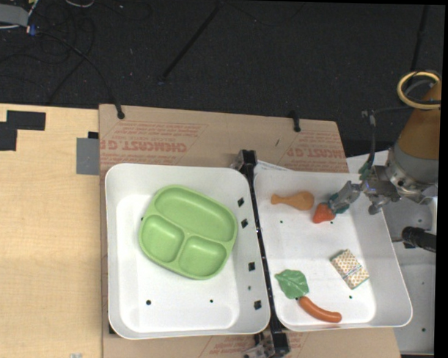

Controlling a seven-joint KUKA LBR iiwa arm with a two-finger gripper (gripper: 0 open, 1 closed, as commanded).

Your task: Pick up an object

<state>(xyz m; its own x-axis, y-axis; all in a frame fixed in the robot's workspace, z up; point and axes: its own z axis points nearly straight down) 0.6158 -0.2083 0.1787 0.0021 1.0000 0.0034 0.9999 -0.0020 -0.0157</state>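
Observation:
The right bin (383, 239) holds several toys. An orange drumstick (293, 200) lies near its back wall, and a red strawberry (322, 214) sits just to its right. My gripper (338, 203) reaches in from the right, low over the bin's back right part, with its tip touching or just above the strawberry's upper right side. Further forward are a small patterned block (350, 268), a green leaf (291, 282) and an orange sausage (320, 311).
The left bin (125, 281) holds a green divided plate (188, 232). A black divider strip (257, 242) runs between the two bins. Brown cardboard (211, 141) lies under and behind both bins, and a wooden bench top (39, 234) lies to the left.

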